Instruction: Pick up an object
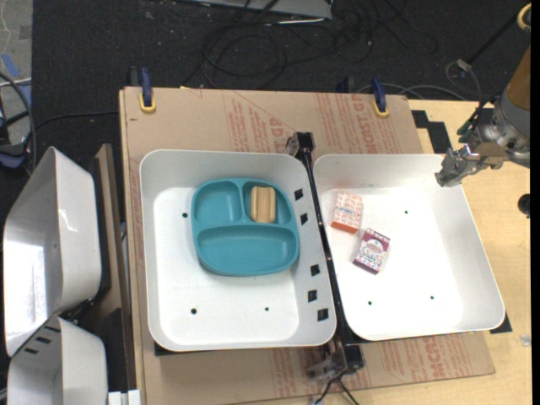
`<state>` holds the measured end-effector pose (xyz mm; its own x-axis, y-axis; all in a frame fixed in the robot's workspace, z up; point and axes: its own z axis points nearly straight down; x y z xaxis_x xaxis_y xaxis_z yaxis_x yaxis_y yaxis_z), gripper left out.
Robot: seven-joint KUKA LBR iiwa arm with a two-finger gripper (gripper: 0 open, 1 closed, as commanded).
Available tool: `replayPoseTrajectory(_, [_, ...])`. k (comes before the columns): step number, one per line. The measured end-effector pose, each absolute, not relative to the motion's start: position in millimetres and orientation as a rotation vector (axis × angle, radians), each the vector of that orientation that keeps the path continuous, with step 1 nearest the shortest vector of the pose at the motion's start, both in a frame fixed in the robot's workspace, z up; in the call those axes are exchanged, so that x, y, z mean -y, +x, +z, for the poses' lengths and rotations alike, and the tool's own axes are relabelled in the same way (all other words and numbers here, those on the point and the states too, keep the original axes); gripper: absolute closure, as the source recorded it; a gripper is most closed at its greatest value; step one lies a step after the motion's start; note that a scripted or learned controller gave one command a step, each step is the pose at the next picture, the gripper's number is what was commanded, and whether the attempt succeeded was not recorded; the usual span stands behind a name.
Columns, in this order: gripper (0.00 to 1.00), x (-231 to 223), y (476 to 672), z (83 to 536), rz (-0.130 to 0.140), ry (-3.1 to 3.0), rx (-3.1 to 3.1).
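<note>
Now, nearest us in the right bin [472, 251] lies the purple box [372, 251], long axis tilted a little off upright; just beyond it sits the orange box [347, 211]. Farther back the gripper [450, 170] hangs over that bin's far right rim, grasping nothing, whether spread or closed unclear; both boxes lie leftward and nearer.

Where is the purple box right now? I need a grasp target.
The purple box lies in the right bin, left of centre, just below and right of the orange-and-white box.

Tray [240, 256] in L bin [169, 310]; 2 boxes [347, 212] [371, 251] in R bin [439, 310].
</note>
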<state>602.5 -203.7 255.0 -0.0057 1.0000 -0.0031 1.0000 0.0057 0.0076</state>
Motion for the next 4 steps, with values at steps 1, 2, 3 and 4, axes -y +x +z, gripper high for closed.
replayPoseTrajectory(1, [1.00,204,603.8,292,0.004,2.211,-2.223])
replayPoseTrajectory(2, [1.00,151,591.2,272,0.000,2.215,-2.232])
replayPoseTrajectory(3, [1.00,98,572.7,273,0.001,2.213,-2.233])
replayPoseTrajectory(4, [1.00,50,554.3,254,-0.001,2.215,-2.233])
